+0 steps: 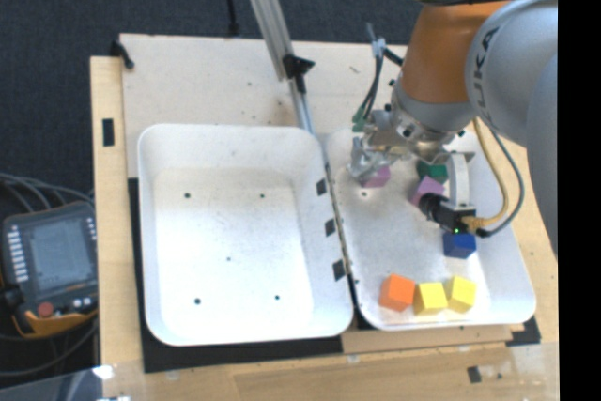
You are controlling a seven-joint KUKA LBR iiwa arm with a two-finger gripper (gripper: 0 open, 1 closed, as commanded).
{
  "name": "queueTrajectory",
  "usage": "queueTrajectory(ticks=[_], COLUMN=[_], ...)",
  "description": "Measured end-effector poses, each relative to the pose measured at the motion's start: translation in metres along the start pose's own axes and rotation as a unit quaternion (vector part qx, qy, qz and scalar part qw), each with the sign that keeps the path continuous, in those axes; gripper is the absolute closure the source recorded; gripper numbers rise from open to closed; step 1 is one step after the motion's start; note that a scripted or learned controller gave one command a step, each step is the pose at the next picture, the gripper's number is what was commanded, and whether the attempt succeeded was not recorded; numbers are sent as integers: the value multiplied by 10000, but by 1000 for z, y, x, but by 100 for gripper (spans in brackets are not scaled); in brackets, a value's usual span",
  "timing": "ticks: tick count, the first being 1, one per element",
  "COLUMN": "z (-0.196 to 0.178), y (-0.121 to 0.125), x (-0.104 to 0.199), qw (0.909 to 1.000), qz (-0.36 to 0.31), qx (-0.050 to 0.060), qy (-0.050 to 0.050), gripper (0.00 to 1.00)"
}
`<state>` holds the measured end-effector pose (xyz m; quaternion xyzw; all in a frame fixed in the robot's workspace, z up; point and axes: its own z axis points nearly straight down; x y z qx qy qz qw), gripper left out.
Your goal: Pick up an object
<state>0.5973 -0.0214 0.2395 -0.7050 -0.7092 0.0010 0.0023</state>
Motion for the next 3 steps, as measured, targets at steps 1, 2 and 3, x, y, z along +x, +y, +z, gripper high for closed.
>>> queueTrajectory(ticks=[1,2,3], z=[11,13,13], y=[-3,-5,-5], x=[51,96,94], qw=[10000,10000,10000], qz=[-4,-4,17], qx=[0,-12,-13], qy=[-1,-2,-6], gripper=[100,100,0])
